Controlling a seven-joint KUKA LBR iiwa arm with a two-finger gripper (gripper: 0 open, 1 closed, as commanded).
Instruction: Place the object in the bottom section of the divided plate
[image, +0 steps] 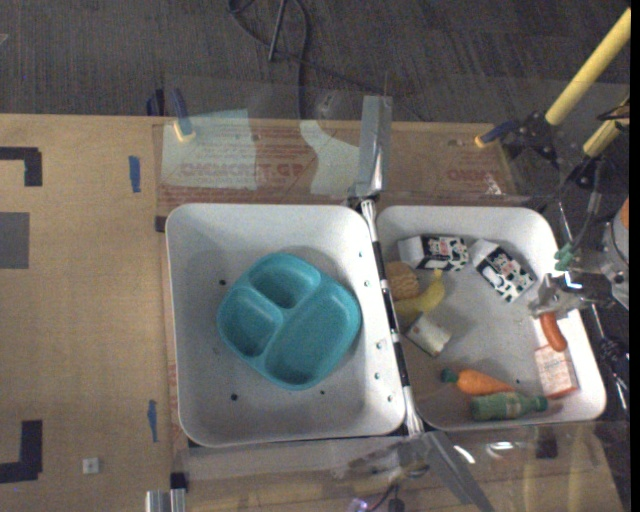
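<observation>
A teal divided plate lies in the left white bin, with two small sections at its upper left and one large section at its lower right; nothing lies in them. My gripper hangs over the right edge of the right bin. Just below it lies an orange-red sausage; whether the gripper touches it I cannot tell.
The right bin also holds two black-and-white cartons, a banana beside a brown bun, a white block, a carrot, a green bottle and a red-and-white packet. A metal divider separates the bins.
</observation>
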